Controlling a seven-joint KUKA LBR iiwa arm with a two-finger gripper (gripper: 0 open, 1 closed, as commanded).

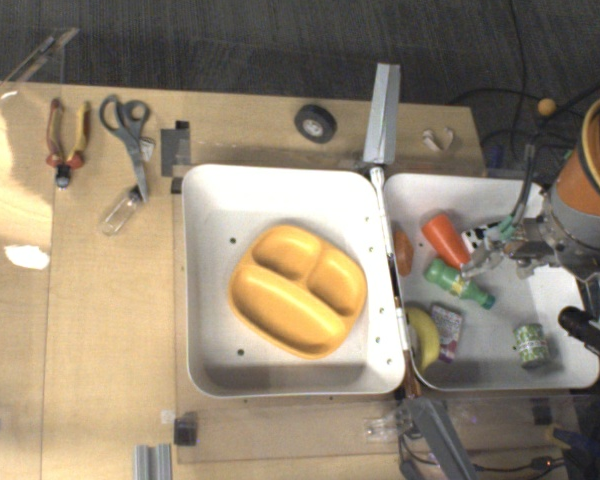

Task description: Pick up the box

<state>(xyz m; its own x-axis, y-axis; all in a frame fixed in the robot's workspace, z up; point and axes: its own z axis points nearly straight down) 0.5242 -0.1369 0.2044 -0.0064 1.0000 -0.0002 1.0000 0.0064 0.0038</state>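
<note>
Over the right bin (570,298), at the right of the frame, you are seeing the end effector (488,251) hanging low, between an orange cone-shaped piece (445,238) on its upper left and a green bottle (458,281) just below it. The grey arm (580,230) with its orange band is reaching in from the right edge. Wires and shadow are crowding the tip, so you cannot tell whether the end effector is apart or together, and nothing is showing clamped in it.

The box (446,329), a small grey-purple carton, is lying flat lower in the same bin, toward the lower left of the end effector and clearly apart from it. The green bottle is lying between the two. The box is sitting just beside a banana (425,336), which is resting against the bin's left wall. A small green can (528,344) is standing to the right of the box, near the bin's lower edge.

You are also looking at the left bin (210,268), which is holding a large yellow moulded piece (298,290). On the bench (100,318), at the upper left of the frame, scissors (130,133) and pliers (65,138) are lying side by side.
</note>
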